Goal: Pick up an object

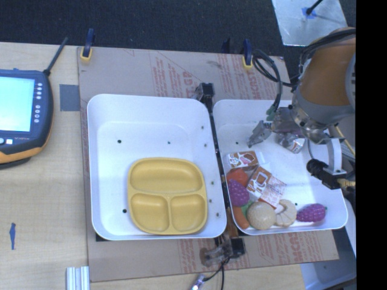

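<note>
My gripper (275, 139) hangs over the back part of the right bin (234, 115), open, with nothing between its fingers. One finger (257, 135) points toward the bin's left wall and the other (292, 142) sits under the wrist. Toward the front of this bin lie two red-and-white snack packets (242, 159) (266, 185), an orange piece (237, 177), a purple grape bunch (237, 193), a round beige bun (261, 215), a pale cookie (286, 211) and a second purple bunch (311, 212). The gripper is behind these objects and apart from them.
The left bin (109, 116) holds a yellow divided plate (167, 194). A control pendant (21, 115) lies on the bench at the far left. The grey and orange arm (326, 77) reaches in over the right bin's back right corner. Clamps (247, 53) hold the cardboard base.
</note>
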